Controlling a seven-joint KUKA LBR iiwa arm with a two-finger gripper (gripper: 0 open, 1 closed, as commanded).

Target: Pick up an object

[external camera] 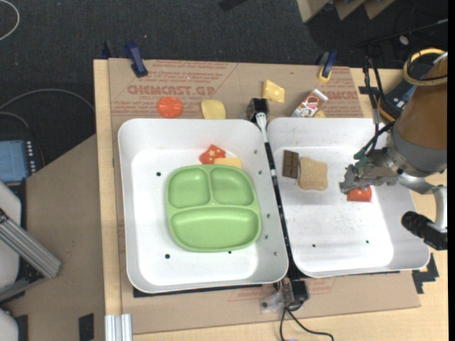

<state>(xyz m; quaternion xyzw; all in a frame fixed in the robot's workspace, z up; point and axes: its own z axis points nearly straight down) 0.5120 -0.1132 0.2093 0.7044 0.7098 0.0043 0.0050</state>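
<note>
The pincer hung low over the right bin, toward that bin's right edge, with a small red object lying on the bin floor just beside and partly beneath it, on the side nearer the bin's front edge. Whether the pincer was parted or closed could not be told, since the wrist and its cabling covered it. The red object's far part was hidden under the tool, so its long axis was unclear. Toward the bin's left edge lay a tan block touching a brown block, well apart from the pincer. The left bin carried a green divided plate.
</note>
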